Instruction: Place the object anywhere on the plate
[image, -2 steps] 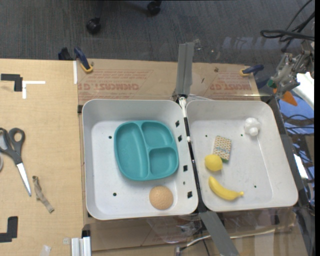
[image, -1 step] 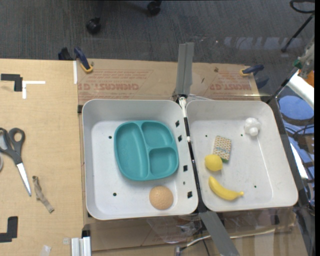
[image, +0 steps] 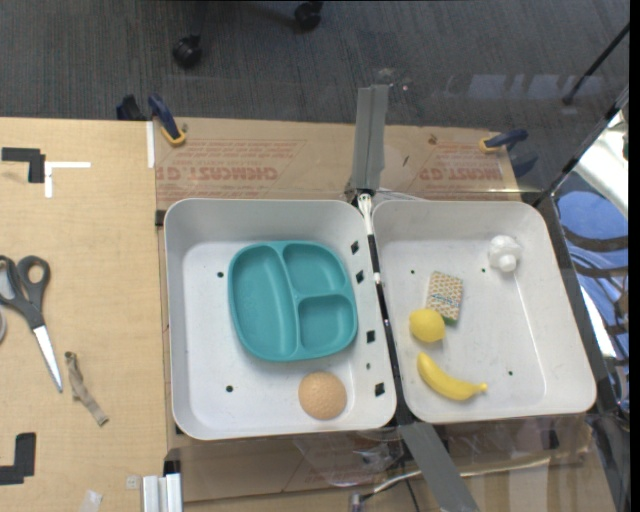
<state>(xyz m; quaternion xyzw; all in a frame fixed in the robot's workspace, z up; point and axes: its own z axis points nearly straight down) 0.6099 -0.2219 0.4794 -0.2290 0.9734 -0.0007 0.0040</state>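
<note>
Camera view is showing me the banana (image: 449, 380) lying apart from the plate (image: 294, 299); looking light and slick, I'm favouring its middle.

Two white bins, the left bin (image: 190, 330) and the right bin (image: 560, 330); one teal plate (image: 293, 300); one tan ball (image: 322, 395); one banana (image: 447, 381); one lemon (image: 427, 326); one patterned sponge (image: 445, 296); one white lump (image: 503, 254); one pair of scissors (image: 33, 310).

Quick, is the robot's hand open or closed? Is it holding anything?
Gripper: cannot be told from this picture. The banana and the lemon lie loose in the right bin.
</note>
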